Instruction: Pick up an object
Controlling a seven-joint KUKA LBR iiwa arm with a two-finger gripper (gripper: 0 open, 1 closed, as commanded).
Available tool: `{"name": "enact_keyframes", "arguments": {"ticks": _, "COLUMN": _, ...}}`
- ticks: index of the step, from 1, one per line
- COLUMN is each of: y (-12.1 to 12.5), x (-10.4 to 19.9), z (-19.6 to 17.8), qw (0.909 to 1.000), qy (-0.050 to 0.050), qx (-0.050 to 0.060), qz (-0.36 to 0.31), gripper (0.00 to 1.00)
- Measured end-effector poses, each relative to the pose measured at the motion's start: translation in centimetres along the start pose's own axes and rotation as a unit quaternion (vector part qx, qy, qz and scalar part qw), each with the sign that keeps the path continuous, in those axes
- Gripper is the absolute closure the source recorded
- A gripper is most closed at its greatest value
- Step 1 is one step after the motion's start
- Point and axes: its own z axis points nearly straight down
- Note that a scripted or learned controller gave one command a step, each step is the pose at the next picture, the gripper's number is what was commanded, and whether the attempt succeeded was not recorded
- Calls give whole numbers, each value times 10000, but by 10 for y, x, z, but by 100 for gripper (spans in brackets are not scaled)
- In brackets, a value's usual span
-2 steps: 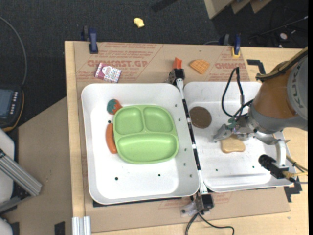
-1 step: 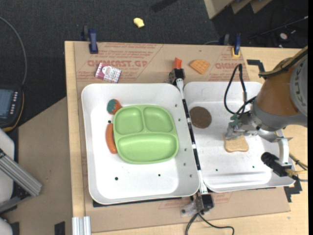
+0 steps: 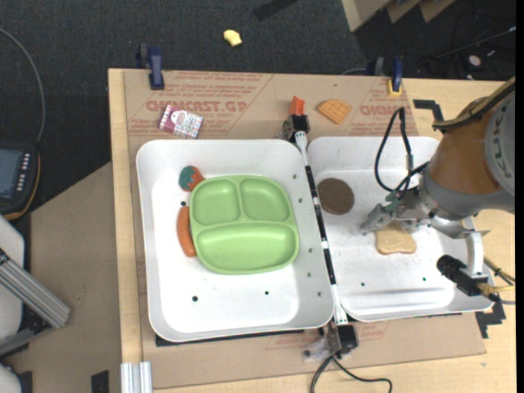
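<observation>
In the right bin [image 3: 409, 297] a tan toast-shaped piece [image 3: 395, 241] lies near the middle. A round brown cookie [image 3: 334, 195] sits at the bin's left side. My gripper [image 3: 393, 218] hangs low over the far edge of the toast piece, touching or nearly touching it. The grey arm with its orange band [image 3: 463, 158] reaches in from the right. In the left bin [image 3: 164, 285] a green divided plate [image 3: 243, 223] lies flat. An orange sausage [image 3: 186, 230] rests against the plate's left edge, and a small green and red item [image 3: 191, 177] sits at its top left corner.
On the bench behind the bins lie a tan waffle-like piece [image 3: 333, 110], a pink packet [image 3: 180, 121] and an orange clip [image 3: 296, 105]. A black cable [image 3: 383, 158] loops above the right bin. A black fitting [image 3: 458, 274] juts over the right bin's near right side.
</observation>
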Motion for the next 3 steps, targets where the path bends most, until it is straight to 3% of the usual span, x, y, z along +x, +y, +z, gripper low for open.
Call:
{"name": "enact_keyframes", "arguments": {"ticks": 1, "y": -13, "x": -14, "z": 11, "qw": 10000, "qy": 31, "qx": 30, "qz": -12, "gripper": 0}}
{"name": "enact_keyframes", "arguments": {"ticks": 2, "y": -12, "x": -16, "z": 0, "qw": 10000, "qy": 2, "qx": 3, "qz": -3, "gripper": 100}}
{"name": "enact_keyframes", "arguments": {"ticks": 3, "y": -12, "x": -16, "z": 0, "qw": 10000, "qy": 5, "qx": 10, "qz": 1, "gripper": 0}}
